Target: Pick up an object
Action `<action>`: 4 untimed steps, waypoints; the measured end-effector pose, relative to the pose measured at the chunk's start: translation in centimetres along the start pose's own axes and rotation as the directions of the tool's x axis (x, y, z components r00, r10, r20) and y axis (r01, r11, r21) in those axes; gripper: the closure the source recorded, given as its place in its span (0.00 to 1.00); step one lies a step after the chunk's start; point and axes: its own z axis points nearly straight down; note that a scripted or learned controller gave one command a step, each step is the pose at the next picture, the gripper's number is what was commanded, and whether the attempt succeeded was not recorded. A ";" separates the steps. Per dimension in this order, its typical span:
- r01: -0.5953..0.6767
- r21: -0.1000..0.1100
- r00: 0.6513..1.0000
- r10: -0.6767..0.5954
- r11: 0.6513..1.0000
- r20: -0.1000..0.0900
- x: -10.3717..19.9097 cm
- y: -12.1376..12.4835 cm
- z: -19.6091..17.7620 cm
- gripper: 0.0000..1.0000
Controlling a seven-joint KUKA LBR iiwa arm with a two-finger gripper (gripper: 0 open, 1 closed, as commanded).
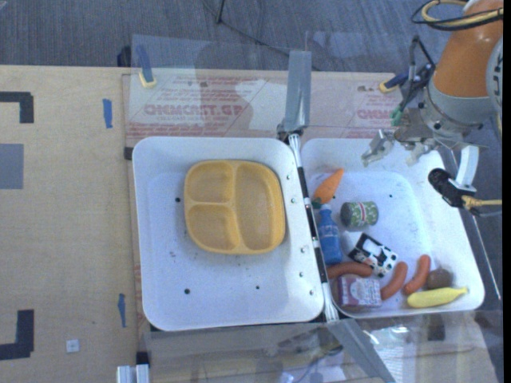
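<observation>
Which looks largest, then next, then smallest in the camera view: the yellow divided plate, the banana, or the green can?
1. Yellow divided plate, by far the largest, in the left bin.
2. Banana, long and thin, at the right bin's front edge.
3. Green can, shorter than the banana but thicker, so this ranking is close.

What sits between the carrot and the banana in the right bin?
In the camera view, between the carrot and the banana lie the green can, the black-and-white toy and two sausages.

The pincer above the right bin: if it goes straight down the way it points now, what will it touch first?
Probably bare floor of the right bin near its far edge. The pincer hangs over that edge; the carrot and green can lie aside. Depth is unclear.
</observation>
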 end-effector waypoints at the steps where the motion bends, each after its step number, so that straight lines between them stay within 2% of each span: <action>1: 0.103 -0.010 0.995 -0.103 0.995 0.003 3.2 0.9 10.4 0.00; 2: 0.008 -0.007 1.000 -0.008 1.000 0.001 3.6 -2.3 11.5 0.00; 3: -0.209 0.000 0.978 0.209 0.978 0.000 10.0 -4.1 1.9 0.00; 4: -0.482 -0.001 0.876 0.482 0.876 0.002 3.2 -0.7 -0.5 0.00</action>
